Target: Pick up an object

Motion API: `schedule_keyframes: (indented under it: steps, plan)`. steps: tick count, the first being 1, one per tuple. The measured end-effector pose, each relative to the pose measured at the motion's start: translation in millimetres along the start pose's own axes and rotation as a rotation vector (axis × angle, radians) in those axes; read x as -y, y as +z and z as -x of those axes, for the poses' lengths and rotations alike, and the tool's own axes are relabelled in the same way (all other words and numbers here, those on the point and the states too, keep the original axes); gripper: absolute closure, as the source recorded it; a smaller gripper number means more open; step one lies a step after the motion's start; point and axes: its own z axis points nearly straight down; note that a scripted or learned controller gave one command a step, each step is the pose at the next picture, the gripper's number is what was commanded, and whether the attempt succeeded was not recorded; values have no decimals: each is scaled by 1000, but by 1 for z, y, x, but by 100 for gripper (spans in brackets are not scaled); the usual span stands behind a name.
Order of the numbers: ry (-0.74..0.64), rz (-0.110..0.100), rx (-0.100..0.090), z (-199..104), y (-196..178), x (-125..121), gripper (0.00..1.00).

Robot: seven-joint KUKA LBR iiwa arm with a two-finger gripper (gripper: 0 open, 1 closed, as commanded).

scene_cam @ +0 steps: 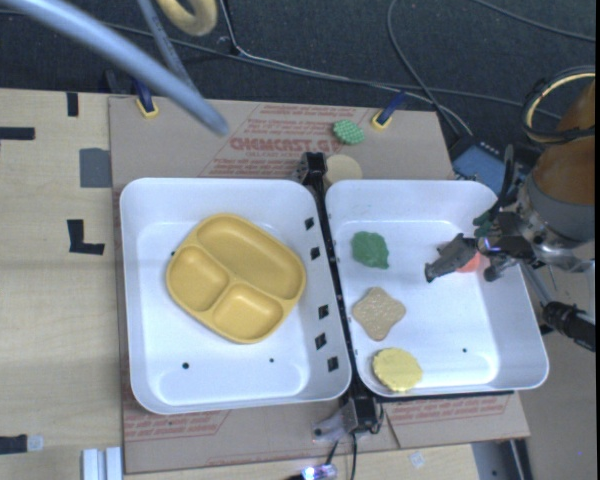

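My gripper (468, 266) hangs over the right side of the right bin (510, 368), its dark fingers pointing left. A small orange-red object (469, 259) shows between the fingers, which are shut on it. In the same bin lie a green leafy toy (370, 249) at the upper left, a tan flat piece (378, 312) below it and a yellow round piece (396, 369) near the front wall. All three lie apart from the gripper, to its left.
The left bin (150, 368) holds a yellow divided plate (236, 276). A green textured piece (348, 131) and a pale round piece (344, 167) lie on the cardboard behind the bins. A grey pole (100, 38) crosses the upper left. Cables run behind the bench.
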Motion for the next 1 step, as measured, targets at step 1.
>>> schedule_keyframes:
  steps: [1]
  plan:
    - [-4,11,2,0,-6,-2,0]
